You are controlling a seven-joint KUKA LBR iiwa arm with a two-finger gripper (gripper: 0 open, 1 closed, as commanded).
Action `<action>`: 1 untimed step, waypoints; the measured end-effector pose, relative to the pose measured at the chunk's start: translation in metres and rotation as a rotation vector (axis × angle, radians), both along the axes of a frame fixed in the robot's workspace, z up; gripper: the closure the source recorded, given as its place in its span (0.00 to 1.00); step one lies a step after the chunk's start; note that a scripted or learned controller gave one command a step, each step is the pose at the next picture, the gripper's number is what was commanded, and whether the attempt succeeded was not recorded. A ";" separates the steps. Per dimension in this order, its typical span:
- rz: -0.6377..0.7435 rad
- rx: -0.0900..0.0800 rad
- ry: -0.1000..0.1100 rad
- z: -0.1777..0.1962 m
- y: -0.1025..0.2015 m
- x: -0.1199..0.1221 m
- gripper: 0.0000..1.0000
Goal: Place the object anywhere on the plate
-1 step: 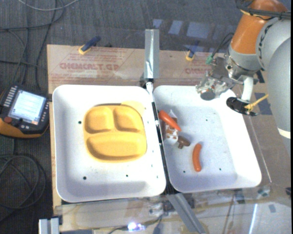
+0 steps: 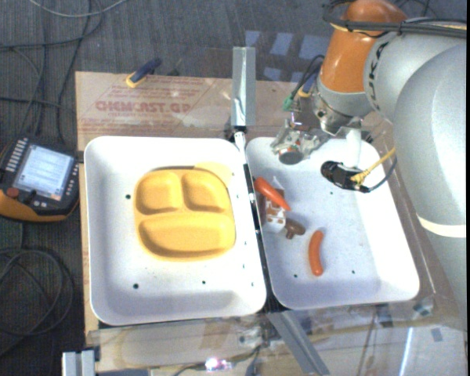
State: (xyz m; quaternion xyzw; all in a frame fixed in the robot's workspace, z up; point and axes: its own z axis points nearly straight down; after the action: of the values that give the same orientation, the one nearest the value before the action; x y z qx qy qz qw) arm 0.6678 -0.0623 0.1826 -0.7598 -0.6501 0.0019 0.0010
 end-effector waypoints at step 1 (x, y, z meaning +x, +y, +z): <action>-0.066 0.001 0.000 0.000 0.062 -0.016 1.00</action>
State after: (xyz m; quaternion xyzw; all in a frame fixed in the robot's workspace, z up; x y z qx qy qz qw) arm 0.6522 -0.0005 0.1826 -0.7807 -0.6248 0.0017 0.0014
